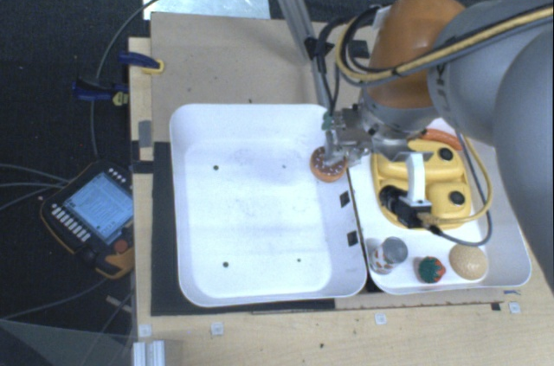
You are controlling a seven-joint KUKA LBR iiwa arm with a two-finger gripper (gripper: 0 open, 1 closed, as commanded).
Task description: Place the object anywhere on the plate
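Observation:
My gripper [333, 150] hangs over the right rim of the left white bin [251, 269]. A small round brown object [327, 168], ringed like a biscuit, is right under its tip, overlapping the bin's rim, and seems to be pinched between the fingers. A yellow moulded plate-like piece [446, 183] lies in the right bin [511, 269], just right of the gripper, with the arm partly covering it.
Along the right bin's front lie a small grey piece [392, 252], a green and red ball [430, 269] and a tan egg-shaped thing [468, 262]. An orange bit [443, 135] peeks out behind the yellow piece. A teach pendant [91, 213] lies off the bench to the left.

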